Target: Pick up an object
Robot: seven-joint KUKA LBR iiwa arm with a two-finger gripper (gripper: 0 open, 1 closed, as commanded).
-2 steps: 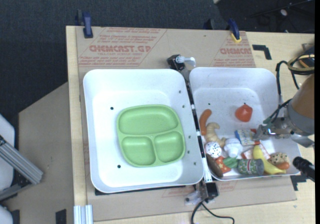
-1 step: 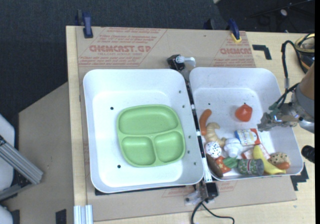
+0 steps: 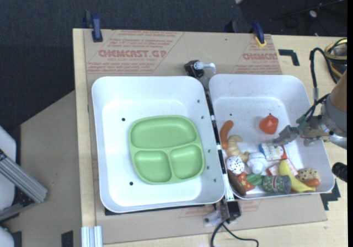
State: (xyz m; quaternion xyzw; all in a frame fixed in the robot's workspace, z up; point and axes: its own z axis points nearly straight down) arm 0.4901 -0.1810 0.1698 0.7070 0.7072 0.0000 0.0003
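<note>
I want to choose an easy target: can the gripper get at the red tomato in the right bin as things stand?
Probably yes. The tomato lies alone on bare bin floor, apart from the pile of toys nearer the front, and the gripper is just beside it with nothing between them.

Worktop (image 3: 165,53) is covered by a brown printed cardboard sheet (image 3: 138,47), held by two clamps at the far edge. Two white bins, left (image 3: 110,146) and right (image 3: 248,83), sit side by side on it, touching.
</note>
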